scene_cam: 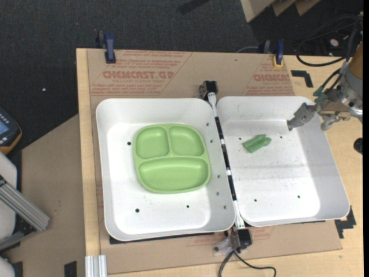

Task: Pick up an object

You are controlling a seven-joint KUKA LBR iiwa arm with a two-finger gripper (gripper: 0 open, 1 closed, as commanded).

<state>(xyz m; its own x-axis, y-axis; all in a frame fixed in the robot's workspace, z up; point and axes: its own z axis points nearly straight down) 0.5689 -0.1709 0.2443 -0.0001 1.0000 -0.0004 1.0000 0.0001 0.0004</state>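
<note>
Near right bin's (323,209) rim, end effector (314,115) open.

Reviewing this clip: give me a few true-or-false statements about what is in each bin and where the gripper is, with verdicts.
1. The green divided plate lies in the left bin. True.
2. The plate has three compartments. True.
3. The small green object lies on the plate. False: it lies on the floor of the right bin, apart from the plate.
4. The gripper holds the small green object. False: it sits near the right bin's upper right corner, away from the object, with nothing between its fingers.
5. The two bins sit side by side on a brown board. True.
</note>
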